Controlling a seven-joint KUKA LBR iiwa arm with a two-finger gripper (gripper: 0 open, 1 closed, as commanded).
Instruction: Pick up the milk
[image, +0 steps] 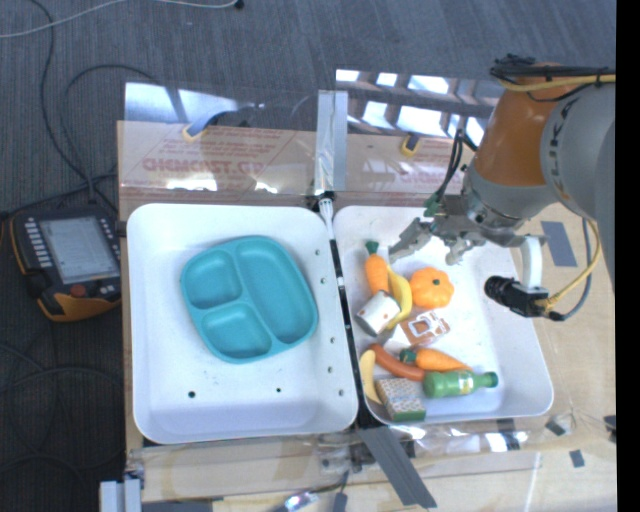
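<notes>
The arm entered from the upper right of the frame, its grey casing sloping down and to the left. A broad orange band wrapped the arm just above the wrist, in the upper right part of the picture. Below that band the wrist narrowed into a grey collar, and from it the hand (436, 241) hung right of the frame's centre. Its two fingers (409, 240) were spread apart, one slanting down to the left and the other pointing down, with nothing between them. A dark cable ran along the left side of the wrist.
</notes>
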